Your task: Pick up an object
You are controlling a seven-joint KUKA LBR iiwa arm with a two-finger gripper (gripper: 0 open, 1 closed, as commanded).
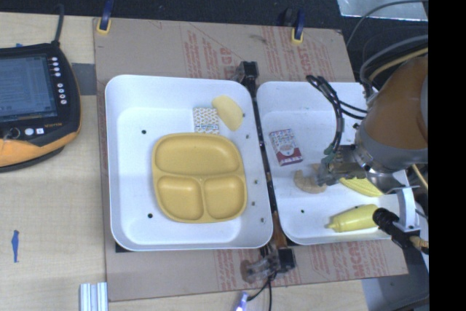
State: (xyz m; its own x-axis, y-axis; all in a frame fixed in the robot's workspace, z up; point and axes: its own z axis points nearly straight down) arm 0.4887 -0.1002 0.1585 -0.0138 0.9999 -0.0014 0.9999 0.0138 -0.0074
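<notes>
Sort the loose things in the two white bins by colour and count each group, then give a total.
Yellow: 4 – tray, wedge, bottle, banana
Red and white: 1 – packet
White patterned: 1 – sachet
Tan: 1 – disc by the gripper
Total: 7

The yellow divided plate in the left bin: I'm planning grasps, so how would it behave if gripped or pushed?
The yellow divided plate looks like moulded plastic, so probably stiff and light. It lies flat and wide, so it would likely slide, not tip. Its raised rim seems the only pinchable part.
</notes>
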